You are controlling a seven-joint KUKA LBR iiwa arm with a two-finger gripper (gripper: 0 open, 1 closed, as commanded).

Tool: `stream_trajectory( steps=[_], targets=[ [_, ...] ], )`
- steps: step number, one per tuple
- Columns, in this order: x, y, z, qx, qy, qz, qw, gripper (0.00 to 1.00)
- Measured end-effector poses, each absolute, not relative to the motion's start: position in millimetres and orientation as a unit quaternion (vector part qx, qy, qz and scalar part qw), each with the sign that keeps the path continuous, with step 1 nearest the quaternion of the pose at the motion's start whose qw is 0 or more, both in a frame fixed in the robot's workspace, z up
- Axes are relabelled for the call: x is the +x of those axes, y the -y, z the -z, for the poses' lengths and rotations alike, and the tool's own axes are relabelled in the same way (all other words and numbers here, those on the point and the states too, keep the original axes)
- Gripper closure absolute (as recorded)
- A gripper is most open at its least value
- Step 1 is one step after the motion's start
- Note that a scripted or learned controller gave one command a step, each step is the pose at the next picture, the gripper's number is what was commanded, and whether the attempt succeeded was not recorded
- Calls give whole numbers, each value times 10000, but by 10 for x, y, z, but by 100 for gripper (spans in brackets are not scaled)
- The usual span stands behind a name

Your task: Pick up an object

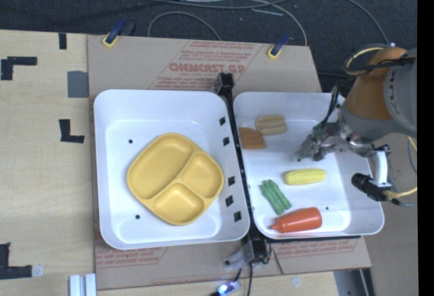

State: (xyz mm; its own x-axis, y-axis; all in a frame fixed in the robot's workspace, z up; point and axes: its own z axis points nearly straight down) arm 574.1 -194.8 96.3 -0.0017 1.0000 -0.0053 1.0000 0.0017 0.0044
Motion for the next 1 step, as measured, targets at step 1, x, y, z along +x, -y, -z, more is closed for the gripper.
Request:
stream_trajectory(
  steps=[1],
  targets=[
    [5799,2036,-1472,7070,-7072,-6,17,100]
  ],
)
